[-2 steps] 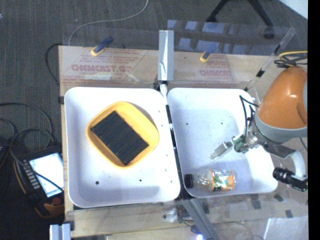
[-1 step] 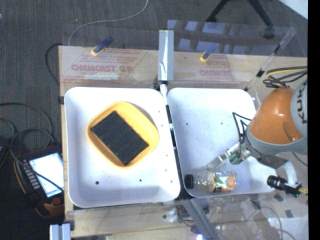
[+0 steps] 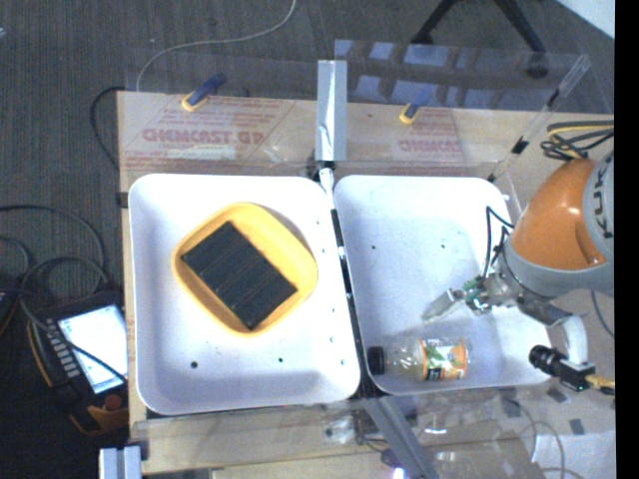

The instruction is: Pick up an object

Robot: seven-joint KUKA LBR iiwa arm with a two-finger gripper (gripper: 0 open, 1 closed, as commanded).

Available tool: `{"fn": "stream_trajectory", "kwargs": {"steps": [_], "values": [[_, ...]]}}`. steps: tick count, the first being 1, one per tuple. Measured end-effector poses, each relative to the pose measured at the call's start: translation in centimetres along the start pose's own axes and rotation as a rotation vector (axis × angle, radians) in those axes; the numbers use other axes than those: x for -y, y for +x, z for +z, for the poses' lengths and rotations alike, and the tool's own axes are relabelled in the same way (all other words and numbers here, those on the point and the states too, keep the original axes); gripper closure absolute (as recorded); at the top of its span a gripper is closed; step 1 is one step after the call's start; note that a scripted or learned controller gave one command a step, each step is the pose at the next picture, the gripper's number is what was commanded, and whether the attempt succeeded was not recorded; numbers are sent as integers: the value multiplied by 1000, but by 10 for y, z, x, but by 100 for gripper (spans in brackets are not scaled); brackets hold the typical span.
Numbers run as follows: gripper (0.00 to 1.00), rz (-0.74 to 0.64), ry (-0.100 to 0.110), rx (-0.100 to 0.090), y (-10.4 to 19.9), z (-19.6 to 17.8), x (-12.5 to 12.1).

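A clear plastic bottle (image 3: 427, 358) with an orange label and a black cap lies on its side near the front wall of the right bin (image 3: 409, 223). My gripper (image 3: 446, 300) hangs just above and behind the bottle, low over the bin floor, with nothing visibly in it. The arm's orange band (image 3: 557, 223) sits at the bin's right edge. In the left bin (image 3: 160, 208), a yellow dish (image 3: 292, 239) holds a black square pad (image 3: 240, 274).
A ridge (image 3: 339, 257) divides the two bins. Clear panels with yellow clamps (image 3: 203, 91) stand along the back of the bench. A tablet (image 3: 92, 345) and cables lie on the floor to the left. Another black arm part (image 3: 559, 362) sits at the front right corner.
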State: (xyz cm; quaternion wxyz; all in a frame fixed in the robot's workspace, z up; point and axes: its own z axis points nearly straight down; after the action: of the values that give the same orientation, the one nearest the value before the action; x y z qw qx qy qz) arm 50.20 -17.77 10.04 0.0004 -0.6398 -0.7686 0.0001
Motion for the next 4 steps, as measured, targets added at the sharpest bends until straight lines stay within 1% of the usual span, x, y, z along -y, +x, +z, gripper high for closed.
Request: {"fn": "stream_trajectory", "kwargs": {"steps": [1,2,3,4], "values": [[0,-52,-19,16,18,8,10],[0,143,0,0,11,-7,14],[0,-15,-10,10,20,8,12],[0,-54,0,-1,33,-10,12]]}}
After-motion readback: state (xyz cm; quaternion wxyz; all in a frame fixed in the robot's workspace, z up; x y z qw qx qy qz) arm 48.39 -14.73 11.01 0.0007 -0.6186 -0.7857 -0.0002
